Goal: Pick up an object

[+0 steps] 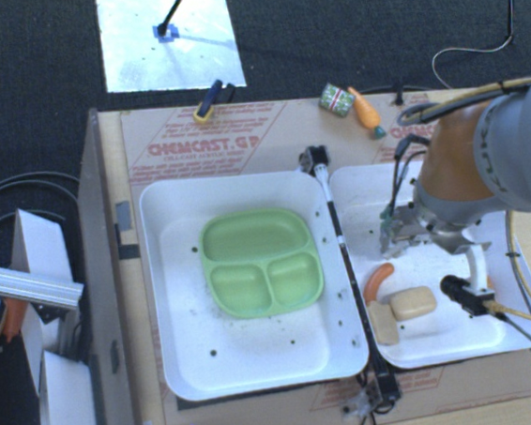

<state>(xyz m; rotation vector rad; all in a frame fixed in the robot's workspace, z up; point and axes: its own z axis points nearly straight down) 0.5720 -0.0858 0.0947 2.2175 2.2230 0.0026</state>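
Observation:
My gripper point(393, 238) hangs low over the left half of the right bin point(515, 341), the grey arm with its orange band reaching in from the right. Just below it and slightly left lies a small orange-red sausage-shaped piece point(378, 281), a short gap away from the gripper. A pale beige rounded lump point(413, 304) rests in front of that, beside a flat tan slab point(382, 323) against the bin's left wall. I see nothing held in the gripper.
The left bin point(175, 292) holds a green divided plate point(259, 261). A thin black-and-white rod point(328, 205) lies along the divider between the bins. Behind the bins on the cardboard sit a toy carrot point(365, 109), a green can point(336, 98) and a yellow-black clip point(209, 104).

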